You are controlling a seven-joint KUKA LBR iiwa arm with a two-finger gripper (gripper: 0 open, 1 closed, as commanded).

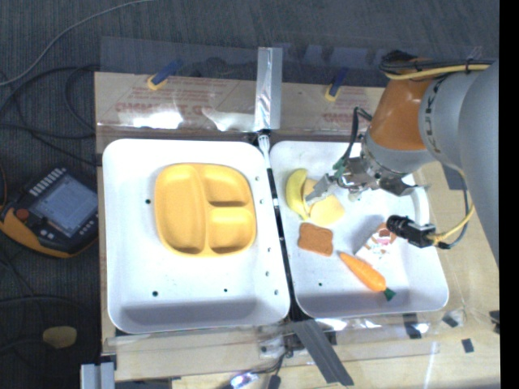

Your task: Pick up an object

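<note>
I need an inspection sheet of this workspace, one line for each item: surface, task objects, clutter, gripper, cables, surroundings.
Surface: two shallow white bins, left bin and right bin, side by side on a bench.
Task objects: in the right bin, a yellow banana, a pale yellow wedge, a brown toast slice, an orange carrot and a small white and red item.
Clutter: yellow compartment tray in the left bin.
Gripper: two-finger gripper low over the banana and the wedge; nothing seen between its fingers.
Cables: black cable on the floor.
Surroundings: dark carpet; orange handheld pendant at left.
</note>
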